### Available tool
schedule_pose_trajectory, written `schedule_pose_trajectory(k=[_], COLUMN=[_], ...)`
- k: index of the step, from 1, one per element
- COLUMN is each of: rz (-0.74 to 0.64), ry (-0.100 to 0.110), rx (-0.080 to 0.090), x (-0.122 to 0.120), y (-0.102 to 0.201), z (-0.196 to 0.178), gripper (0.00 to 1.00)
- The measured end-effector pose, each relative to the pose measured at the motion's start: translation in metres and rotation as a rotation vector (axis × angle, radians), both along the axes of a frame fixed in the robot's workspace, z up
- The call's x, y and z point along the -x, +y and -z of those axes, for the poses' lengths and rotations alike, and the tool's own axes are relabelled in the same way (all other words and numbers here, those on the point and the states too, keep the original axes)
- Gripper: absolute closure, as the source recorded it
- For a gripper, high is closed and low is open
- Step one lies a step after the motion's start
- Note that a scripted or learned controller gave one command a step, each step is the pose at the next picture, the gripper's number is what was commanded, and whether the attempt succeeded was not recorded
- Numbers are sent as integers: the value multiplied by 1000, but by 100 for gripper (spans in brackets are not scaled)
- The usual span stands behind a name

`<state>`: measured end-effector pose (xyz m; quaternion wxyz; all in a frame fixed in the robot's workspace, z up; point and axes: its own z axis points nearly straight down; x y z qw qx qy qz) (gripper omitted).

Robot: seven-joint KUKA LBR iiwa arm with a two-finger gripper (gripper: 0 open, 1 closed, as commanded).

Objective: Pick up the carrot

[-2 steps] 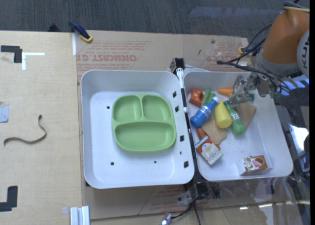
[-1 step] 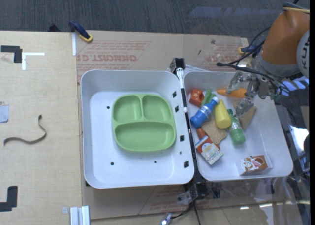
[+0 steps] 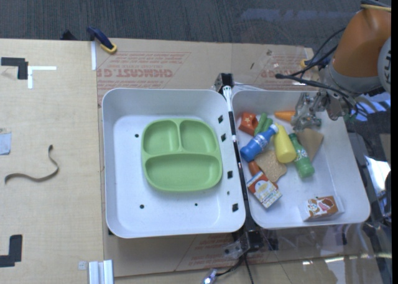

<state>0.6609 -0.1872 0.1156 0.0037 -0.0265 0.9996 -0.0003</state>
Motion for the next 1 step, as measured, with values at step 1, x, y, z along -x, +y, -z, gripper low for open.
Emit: schedule_pose_trajectory(k=[1], rz=[0], ry=[0], rx=[0], x=[0], y=[0], z=[0], gripper=[0])
